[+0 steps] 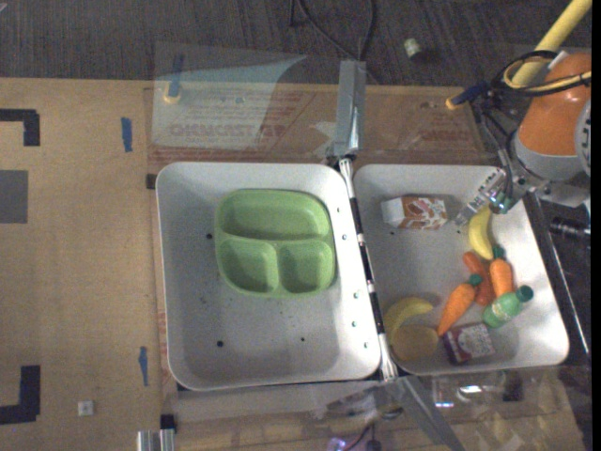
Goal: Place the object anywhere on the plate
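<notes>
— Where's your gripper (490, 198) now?

— At the far edge of the right bin (554, 341), just above the banana (481, 234). Whether it is released or clenched, I cannot tell. The green plate (275, 241) lies well off to the left of it, in the left bin (178, 280), with nothing on it.

— How would you pick well?

— I'd take the banana across its narrow middle, lift clear of the bin wall, then set it in any compartment.

— And the count?

— One banana, three carrots (457, 305), one small carton (416, 211), one green bottle (507, 306), one red packet (469, 343), two yellow rounds (408, 311).

Green plate (275, 241) lies unobstructed in the left bin (188, 336); toy food crowds the right bin's (549, 341) right half.
</notes>
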`<state>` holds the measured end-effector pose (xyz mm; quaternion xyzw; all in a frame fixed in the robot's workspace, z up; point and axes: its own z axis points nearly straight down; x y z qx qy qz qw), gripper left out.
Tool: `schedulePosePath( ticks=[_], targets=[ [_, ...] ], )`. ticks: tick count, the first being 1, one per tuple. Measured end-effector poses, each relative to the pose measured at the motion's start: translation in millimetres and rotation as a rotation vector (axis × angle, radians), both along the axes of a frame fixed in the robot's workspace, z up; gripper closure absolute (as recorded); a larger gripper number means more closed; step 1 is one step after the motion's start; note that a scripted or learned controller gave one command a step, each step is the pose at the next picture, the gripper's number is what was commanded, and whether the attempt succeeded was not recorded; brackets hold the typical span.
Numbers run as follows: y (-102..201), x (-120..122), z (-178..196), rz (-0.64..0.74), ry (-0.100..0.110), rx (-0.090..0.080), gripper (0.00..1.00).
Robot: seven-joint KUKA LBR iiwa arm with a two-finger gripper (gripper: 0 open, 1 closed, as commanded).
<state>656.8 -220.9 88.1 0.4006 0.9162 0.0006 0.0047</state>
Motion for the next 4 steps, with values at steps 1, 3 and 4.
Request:
schedulePosePath(
  ticks=[1,3,4],
  targets=[
    [24,5,0,0.294,0.002,-0.001,1.00],
    [-3,2,5,0.683,0.000,-0.006,1.00],
    [-4,-5,0,0.421,0.003,-0.001,1.00]
  ],
)
